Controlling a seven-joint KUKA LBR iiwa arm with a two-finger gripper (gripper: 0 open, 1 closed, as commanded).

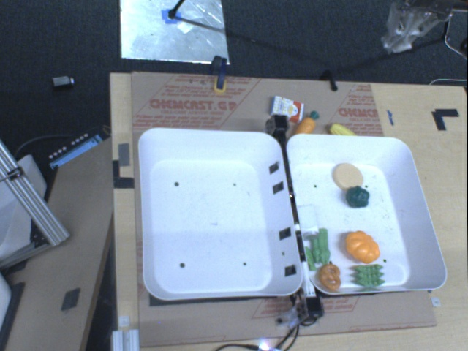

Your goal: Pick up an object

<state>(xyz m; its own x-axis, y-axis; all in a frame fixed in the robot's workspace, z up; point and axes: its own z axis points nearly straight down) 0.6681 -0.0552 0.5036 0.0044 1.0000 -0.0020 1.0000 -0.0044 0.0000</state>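
Camera view shows two white bins side by side on the bench. The left bin [208, 210] has a bare floor. The right bin [409, 196] holds the candidate objects: a tan round disc [348, 175] with a dark green lump [357, 197] touching its lower edge, an orange pumpkin-like piece [362, 246] lower down, green beans [318, 248] along the left wall, a brown-orange piece [329, 276] in the near left corner and a green pod cluster [368, 275] beside it. A carrot [305, 125] and a yellow piece [341, 130] lie outside, behind the bin. The gripper [406, 28] hangs blurred at the upper right, well apart from the bins; whether it is released or clenched cannot be told.
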